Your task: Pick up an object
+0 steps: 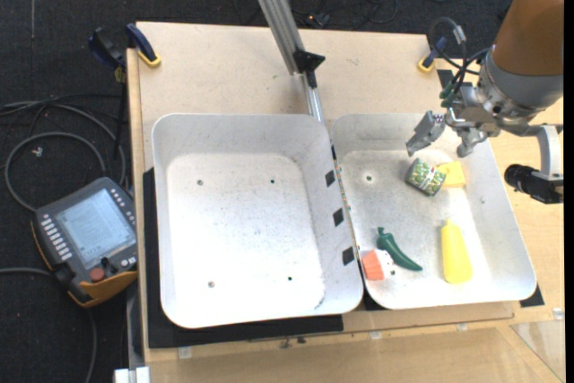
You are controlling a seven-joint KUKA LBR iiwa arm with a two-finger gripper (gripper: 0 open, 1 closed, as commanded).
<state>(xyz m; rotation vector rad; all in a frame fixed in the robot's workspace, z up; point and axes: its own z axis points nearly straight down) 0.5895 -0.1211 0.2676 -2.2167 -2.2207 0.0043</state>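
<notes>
Over the right-hand shallow white plastic bin (502, 220), toward its two o'clock corner, the grey arm's two-finger gripper (446, 132) hangs with its jaws spread wide and nothing between them. By my reckoning the pick has barely begun: nothing is lifted. A small green-and-white patterned block (425, 176) lies just below the fingers, at their six o'clock, touching a flat yellow piece (453, 174). A yellow plastic bottle-shaped toy (456, 253) and a green-stemmed orange toy (387, 255) rest lower in the bin.
</notes>
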